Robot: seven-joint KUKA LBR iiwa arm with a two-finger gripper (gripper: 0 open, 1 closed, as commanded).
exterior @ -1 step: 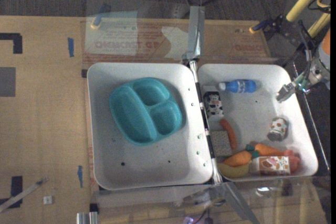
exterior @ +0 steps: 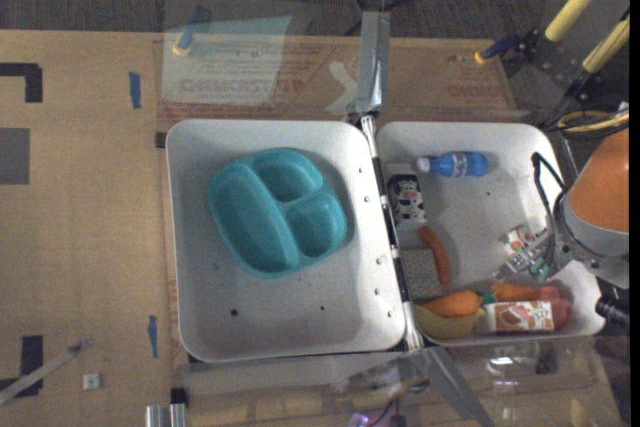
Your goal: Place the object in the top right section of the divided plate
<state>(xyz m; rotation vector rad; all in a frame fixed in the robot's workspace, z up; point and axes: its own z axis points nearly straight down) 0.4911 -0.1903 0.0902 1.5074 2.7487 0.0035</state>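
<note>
Camera view is showing a teal three-section plastic plate (exterior: 278,211) lying in the middle of the left white bin (exterior: 190,295), all sections bare. The right white bin (exterior: 500,137) is holding a small blue-labelled bottle (exterior: 455,164) near its far edge, a black-and-white carton (exterior: 405,198) against its left wall, and an orange toy carrot (exterior: 462,302), a yellow banana (exterior: 440,322) and a red snack box (exterior: 520,315) along its near edge. The gripper (exterior: 535,255) is hanging near the right wall; whether it is open or closed cannot be told. Which object is meant is unclear; all look light, and the rigid bottle would likely be slippery, best pinched across its middle.
</note>
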